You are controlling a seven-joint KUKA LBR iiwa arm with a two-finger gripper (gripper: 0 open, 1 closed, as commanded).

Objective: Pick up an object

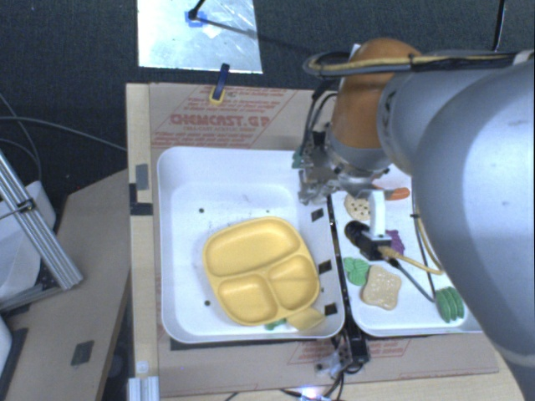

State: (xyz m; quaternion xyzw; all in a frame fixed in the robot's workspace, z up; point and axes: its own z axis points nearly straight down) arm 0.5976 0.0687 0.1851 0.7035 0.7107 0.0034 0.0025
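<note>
The claw (311,187) is seen over the rim between the two white bins, at the far corner of the left bin (180,249); whether it is apart or together cannot be told. A yellow divided tray (259,266) is laid in the left bin. In the right bin (410,314), a toast slice (382,288), a green leaf (355,269) and a speckled cookie (357,206) are found.

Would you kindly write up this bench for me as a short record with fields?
left bin: holds a yellow divided plate, three compartments, lying flat
right bin: small toy foods, among them a tan toast piece, a green leaf piece, an orange piece
gripper: over the wall between the two bins, towards the far end
arm: reaches in from the right, covering much of the right bin
</note>
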